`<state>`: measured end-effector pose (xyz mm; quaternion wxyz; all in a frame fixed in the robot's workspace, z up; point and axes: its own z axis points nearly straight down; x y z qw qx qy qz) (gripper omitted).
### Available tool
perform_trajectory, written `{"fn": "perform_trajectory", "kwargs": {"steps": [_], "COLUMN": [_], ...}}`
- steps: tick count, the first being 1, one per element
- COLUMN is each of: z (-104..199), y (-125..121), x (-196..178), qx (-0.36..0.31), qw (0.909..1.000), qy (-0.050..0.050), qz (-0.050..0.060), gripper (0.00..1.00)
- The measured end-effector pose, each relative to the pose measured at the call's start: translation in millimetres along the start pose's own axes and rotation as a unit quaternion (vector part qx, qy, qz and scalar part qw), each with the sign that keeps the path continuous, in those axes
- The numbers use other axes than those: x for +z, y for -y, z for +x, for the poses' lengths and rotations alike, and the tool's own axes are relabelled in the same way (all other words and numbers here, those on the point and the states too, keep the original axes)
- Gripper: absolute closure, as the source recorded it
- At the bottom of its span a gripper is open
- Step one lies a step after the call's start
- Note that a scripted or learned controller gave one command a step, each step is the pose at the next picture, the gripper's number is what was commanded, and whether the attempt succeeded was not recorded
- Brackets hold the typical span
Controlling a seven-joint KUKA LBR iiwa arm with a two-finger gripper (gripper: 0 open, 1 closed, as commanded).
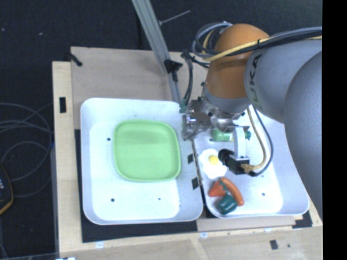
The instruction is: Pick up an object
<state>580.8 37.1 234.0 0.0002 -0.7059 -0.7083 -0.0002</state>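
In the right bin lie a toy fried egg, white with a yellow yolk, an orange-red toy shaped like a carrot or sausage, and a dark green toy just below it. A small green thing peeks out under the wrist. My gripper hangs over the right bin's upper left corner, close to the wall between the bins, above and left of the egg. The wrist hides much of it.
The left bin holds a square light green plate. A grey metal bar slants down from the top to the bins' back edge. The big grey arm covers the right bin's far side.
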Motion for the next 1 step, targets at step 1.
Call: {"fn": "perform_trajectory", "kwargs": {"steps": [1], "z": [42.3], "y": [5.8], "x": [1.6], "qx": [0.000], "qw": [1.0000], "qy": [0.000], "qz": [0.000], "gripper": [1.00]}}
